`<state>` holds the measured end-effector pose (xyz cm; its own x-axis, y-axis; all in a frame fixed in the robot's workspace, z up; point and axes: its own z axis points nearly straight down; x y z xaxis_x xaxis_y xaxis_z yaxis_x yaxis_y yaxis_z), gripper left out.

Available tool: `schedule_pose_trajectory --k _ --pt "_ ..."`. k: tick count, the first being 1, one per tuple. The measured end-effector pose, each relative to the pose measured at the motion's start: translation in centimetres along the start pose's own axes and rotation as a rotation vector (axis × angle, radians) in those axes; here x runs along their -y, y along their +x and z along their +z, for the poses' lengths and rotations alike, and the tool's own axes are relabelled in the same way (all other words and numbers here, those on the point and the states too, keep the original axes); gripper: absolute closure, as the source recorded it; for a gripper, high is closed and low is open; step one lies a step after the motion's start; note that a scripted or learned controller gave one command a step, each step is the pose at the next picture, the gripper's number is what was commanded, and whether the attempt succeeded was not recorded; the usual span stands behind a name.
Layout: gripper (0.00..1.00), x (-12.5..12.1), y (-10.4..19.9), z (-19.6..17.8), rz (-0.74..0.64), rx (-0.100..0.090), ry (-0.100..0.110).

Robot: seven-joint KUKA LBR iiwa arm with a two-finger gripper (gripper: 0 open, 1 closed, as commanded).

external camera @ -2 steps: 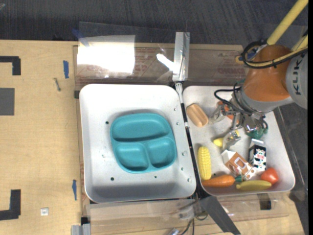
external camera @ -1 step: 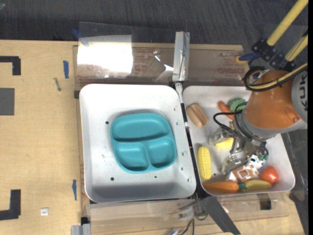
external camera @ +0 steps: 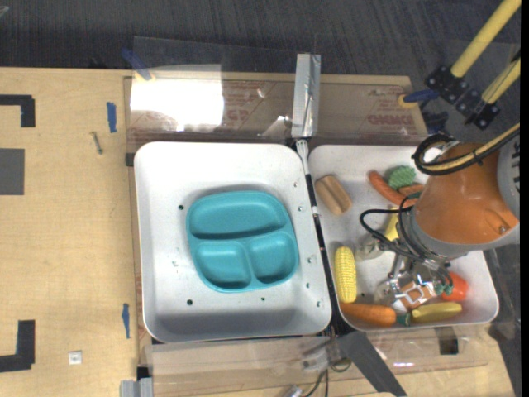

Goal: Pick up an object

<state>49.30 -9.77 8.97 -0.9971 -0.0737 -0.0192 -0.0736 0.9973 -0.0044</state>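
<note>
A: What takes up the most room?

B: The bench (external camera: 58, 222), pale wood, carrying two white bins side by side. The left bin (external camera: 157, 180) holds a teal divided tray (external camera: 242, 240). The right bin (external camera: 488, 300) holds the toy food.

A: And the arm?

B: The arm (external camera: 467, 201) reaches in from the right and points steeply down over the right bin, its orange band facing the camera and black cable looping around it. The wrist hangs over the bin's near right part.

A: The gripper?

B: The gripper (external camera: 411, 289) is low among the objects near the bin's front wall. I cannot tell from this angle whether it has hold of anything or how wide it stands; the metal parts blur into the clutter.

A: What lies there to pick?

B: A corn cob (external camera: 345, 274) just left of the gripper, a carrot (external camera: 369, 313) along the front wall, a yellow piece (external camera: 436, 311) beside it, and something red (external camera: 455, 288) to the right. Farther back lie a tan cylinder (external camera: 332, 194), an orange piece (external camera: 385, 188) and a green item (external camera: 402, 177)
</note>
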Motion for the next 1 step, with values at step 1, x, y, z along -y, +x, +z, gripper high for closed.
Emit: schedule_pose_trajectory --k 1 --pt "0.00 1.95 -8.67 -5.30 0.150 -0.009 -0.002"
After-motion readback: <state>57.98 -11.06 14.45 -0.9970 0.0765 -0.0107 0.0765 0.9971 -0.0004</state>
